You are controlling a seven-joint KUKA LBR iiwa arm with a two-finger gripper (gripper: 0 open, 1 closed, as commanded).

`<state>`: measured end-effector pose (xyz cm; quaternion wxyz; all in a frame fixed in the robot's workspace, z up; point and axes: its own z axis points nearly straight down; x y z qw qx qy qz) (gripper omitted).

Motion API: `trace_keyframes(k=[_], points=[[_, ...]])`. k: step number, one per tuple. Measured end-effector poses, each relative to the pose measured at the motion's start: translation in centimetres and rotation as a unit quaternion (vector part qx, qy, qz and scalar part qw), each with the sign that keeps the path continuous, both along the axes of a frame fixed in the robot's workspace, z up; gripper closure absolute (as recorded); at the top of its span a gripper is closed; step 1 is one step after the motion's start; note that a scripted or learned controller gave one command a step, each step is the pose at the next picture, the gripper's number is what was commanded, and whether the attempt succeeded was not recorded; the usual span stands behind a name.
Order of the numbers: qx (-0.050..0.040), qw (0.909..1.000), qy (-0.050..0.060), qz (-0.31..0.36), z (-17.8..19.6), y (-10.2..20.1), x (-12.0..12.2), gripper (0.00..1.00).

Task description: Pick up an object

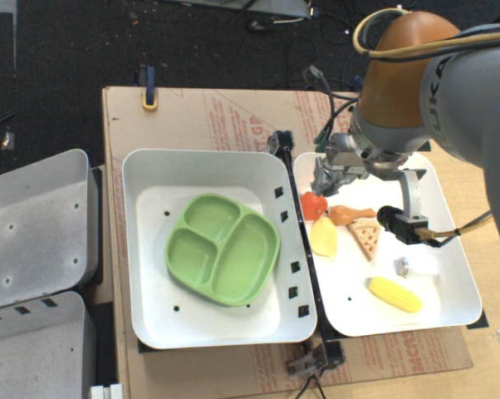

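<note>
**Gripper low over the toy food, nothing lifted yet**

A dark, speckled floor strewn with cables surrounds a brown table [233,110] that carries two shallow white bins side by side. The left bin [146,169] holds a green divided plate [223,248] lying flat near its middle. The right bin [458,306] holds the pieces the task could take: a small red item [314,204] at the bin's left wall, a pale yellow piece [323,238] just nearer than it, a tan drumstick-shaped piece [350,215] touching or almost touching the red one, a pizza-like wedge [366,238] beside that, a yellow corn cob [394,294] near the front, and a small pale object [404,265] between the wedge and the corn.

The grey arm reaches in from the right, its orange band high over the far part of the right bin. The gripper [331,175] hangs at the bin's far-left area, just above and beyond the red item. It is dark and seen from above, so how wide it stands cannot be made out, and nothing can be seen held in it.

As for progress, every object appears to rest on the bin floor, so the pick seems not yet made. The approach looks largely done; what remains is closing on a piece, likely the red item or the drumstick, and lifting it clear.
</note>
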<state>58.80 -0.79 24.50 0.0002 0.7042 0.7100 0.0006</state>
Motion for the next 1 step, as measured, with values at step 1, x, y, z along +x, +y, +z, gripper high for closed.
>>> trace_keyframes(k=[1], points=[[0.0006, 1.0, -0.001, 0.0, 0.1, 6.19, 1.08, 1.0]])
